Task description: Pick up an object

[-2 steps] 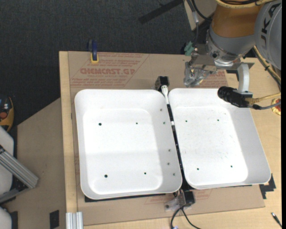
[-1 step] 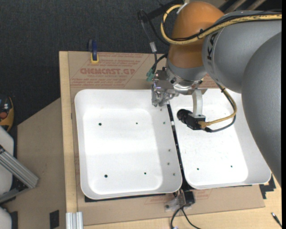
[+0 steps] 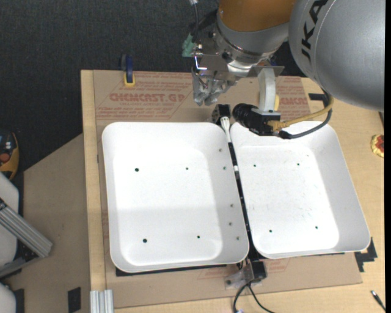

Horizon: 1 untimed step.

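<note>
The counter [image 3: 153, 95] carries two white bins side by side, the left bin [image 3: 168, 195] and the right bin [image 3: 299, 195], their inner rims touching along the middle. The grey arm [image 3: 342, 43] comes in from the upper right, its orange band [image 3: 253, 12] sitting above the wrist. The claw [image 3: 208, 92] hangs past the far rim of the left bin, over the brown board rather than over either bin, and whether it is spread or pressed together I cannot tell. No loose object can be made out in either bin, only small dark dots on their floors, and nothing can be seen between the claw's tips. So the task's thing has no place I can name, and with it no direction from the claw and no long axis to line up on; judged from this, the pick is not yet made.
</note>
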{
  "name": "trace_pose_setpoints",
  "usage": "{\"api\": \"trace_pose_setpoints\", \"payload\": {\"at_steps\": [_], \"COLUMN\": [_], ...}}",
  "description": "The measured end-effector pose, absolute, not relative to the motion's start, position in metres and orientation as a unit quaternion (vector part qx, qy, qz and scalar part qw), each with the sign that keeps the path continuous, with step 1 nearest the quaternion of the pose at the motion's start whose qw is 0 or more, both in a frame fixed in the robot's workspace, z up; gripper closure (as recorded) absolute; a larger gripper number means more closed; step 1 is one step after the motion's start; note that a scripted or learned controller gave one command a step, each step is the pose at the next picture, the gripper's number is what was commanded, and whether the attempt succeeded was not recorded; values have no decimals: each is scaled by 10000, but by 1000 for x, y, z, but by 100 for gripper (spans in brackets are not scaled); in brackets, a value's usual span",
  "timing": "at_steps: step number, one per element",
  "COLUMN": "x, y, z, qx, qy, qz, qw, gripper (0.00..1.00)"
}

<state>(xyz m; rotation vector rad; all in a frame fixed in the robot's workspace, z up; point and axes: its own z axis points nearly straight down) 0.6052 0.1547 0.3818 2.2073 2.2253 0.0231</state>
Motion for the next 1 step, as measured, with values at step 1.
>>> {"api": "trace_pose_setpoints", "payload": {"at_steps": [1], "x": [669], "y": [192], "z": [307], "qx": [7058], "qy": [7084], "qz": [34], "qw": [21], "gripper": [100]}}
